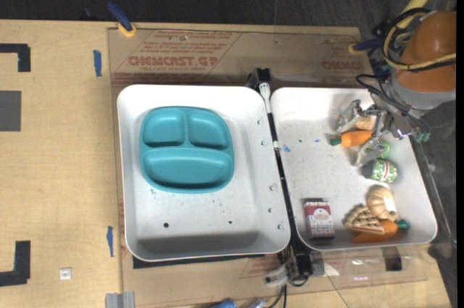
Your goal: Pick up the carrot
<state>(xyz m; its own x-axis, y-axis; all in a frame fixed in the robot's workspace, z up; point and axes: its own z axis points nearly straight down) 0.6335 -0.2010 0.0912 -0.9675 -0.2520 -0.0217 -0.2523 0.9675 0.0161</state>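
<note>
The grey metal 2-finger gripper [360, 131] hangs in the right white bin [304, 176], its fingers closed around a small orange carrot with a green top [351, 139], or so it seems through the clutter. A second orange carrot [382, 228] lies near the bin's front corner, beside a tan shell-shaped toy [373, 206].

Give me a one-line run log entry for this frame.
arm: over right bin | gripper: at carrot, grasp unclear | left bin: teal tray | status: not lifted

The tool [366, 131] covers part of the carrot [353, 139]; its grip is unclear.
</note>
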